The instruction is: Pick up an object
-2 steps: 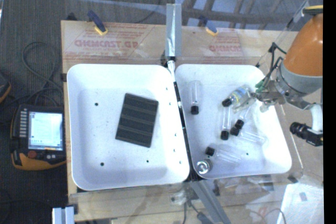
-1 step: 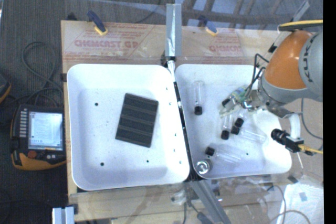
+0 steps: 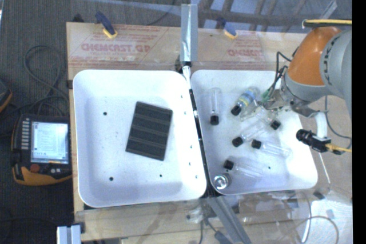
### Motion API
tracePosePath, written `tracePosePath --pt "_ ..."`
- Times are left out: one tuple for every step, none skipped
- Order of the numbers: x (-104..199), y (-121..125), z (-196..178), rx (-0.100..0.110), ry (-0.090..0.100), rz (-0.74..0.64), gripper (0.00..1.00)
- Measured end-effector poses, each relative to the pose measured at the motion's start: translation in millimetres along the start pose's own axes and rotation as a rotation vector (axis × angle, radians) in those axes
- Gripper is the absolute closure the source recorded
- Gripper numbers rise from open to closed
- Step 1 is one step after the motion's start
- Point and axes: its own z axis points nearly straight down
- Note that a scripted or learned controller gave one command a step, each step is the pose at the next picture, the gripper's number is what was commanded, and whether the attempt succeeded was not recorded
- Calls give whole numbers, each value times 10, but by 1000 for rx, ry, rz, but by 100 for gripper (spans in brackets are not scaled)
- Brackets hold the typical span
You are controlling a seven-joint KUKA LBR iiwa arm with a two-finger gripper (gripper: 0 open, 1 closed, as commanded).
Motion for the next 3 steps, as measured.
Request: tracePosePath --pt "4 13 -104 -3 1 0 100" --pt "375 492 -327 11 1 19 100" --pt "739 716 -1274 11 -2 121 100"
